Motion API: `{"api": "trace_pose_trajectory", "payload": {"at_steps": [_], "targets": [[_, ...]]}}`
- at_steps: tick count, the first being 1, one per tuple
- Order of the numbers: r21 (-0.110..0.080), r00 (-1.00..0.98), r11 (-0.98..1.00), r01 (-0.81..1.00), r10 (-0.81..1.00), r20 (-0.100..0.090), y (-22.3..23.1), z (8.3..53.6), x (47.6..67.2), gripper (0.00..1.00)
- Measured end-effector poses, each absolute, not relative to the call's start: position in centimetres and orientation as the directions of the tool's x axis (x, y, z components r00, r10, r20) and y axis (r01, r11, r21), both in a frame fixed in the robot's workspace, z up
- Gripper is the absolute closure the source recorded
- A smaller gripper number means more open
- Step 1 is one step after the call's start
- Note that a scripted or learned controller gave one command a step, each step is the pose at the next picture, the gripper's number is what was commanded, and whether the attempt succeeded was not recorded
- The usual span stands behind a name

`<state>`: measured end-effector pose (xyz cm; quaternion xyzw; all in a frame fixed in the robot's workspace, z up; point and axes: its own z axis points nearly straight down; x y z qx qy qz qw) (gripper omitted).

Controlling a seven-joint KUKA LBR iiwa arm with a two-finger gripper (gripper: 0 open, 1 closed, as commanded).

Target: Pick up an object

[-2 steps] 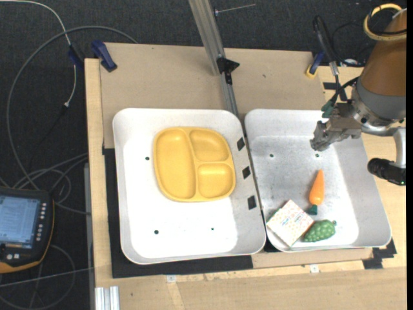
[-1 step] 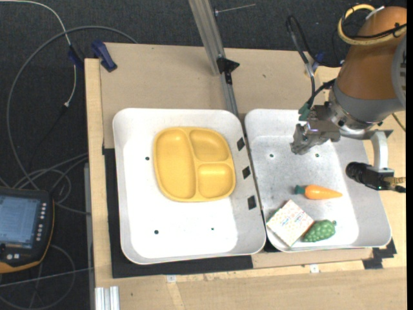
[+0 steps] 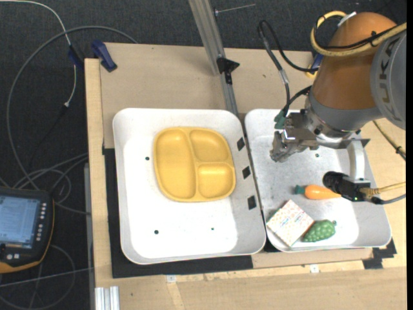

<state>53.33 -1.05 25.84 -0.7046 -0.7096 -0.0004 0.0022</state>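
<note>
Bench (image 3: 174, 70): bore two white bins side by side. Left bin (image 3: 139, 173): held yellow divided plate (image 3: 193, 163). Right bin (image 3: 374, 225): held remaining items. Arm (image 3: 352, 63): grey, orange band, reached in over right bin. Gripper (image 3: 282, 148): hung above bin's upper left part, nothing seen between fingers; whether open or closed, could not tell. Small patterned box (image 3: 290, 222): at near edge. Toy carrot (image 3: 321, 192): mid-bin. Green grape bunch (image 3: 321, 230): touching box's right side.
</note>
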Motion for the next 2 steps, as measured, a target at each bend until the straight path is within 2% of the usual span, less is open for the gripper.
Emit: {"api": "trace_pose_trajectory", "payload": {"at_steps": [1, 2], "targets": [[-0.004, -0.005, 0.005, 1.000, 1.000, 0.003, 3.4, 25.0, 52.5, 1.00], [-0.004, -0.006, 0.006, 1.000, 1.000, 0.003, 8.1, 25.0, 49.9, 1.00]]}}
